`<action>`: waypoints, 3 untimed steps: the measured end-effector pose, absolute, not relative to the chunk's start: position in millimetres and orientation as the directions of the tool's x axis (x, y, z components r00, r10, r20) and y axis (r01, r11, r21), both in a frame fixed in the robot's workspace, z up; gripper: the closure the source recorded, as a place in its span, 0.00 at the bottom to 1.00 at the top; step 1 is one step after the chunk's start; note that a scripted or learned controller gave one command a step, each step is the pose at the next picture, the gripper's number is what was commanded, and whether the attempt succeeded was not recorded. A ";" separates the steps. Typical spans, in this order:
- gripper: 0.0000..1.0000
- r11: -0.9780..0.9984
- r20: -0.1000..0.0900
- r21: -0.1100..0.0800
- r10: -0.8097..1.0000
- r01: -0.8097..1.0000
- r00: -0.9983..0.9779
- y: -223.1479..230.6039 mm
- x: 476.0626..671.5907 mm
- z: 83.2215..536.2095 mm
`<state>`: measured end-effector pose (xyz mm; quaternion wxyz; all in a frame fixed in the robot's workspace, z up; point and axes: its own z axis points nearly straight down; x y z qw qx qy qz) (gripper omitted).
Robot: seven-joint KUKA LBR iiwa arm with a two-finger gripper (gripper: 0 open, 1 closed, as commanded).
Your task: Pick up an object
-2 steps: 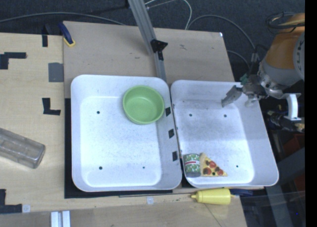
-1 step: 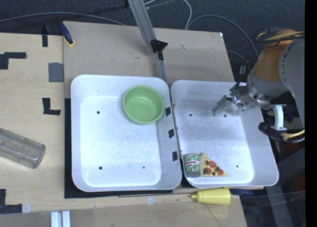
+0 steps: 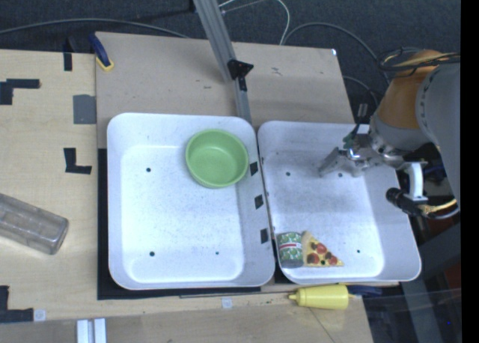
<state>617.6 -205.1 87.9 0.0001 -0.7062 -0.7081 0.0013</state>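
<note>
Pizza slice toy [image 3: 322, 253] in right bin's [image 3: 389, 259] near corner.
Beside it lies 1 small can [image 3: 290, 249]; gripper [image 3: 334, 162] hovers well apart, fingers spread, grasping nothing.

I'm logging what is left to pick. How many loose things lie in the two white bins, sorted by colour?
Green: 1, the round green plastic bowl in the left bin.
Green and white: 1, the small can in the right bin.
Yellow and red: 1, the toy pizza slice beside the can.
Total: 3
</note>
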 end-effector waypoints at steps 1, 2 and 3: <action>1.00 0.004 -0.002 -0.002 1.000 1.000 -0.004 -204.8 617.8 98.4; 1.00 0.002 -0.002 0.006 1.000 1.000 -0.002 -205.0 621.5 162.2; 1.00 0.002 -0.001 0.003 1.000 1.000 -0.002 -202.0 621.8 205.3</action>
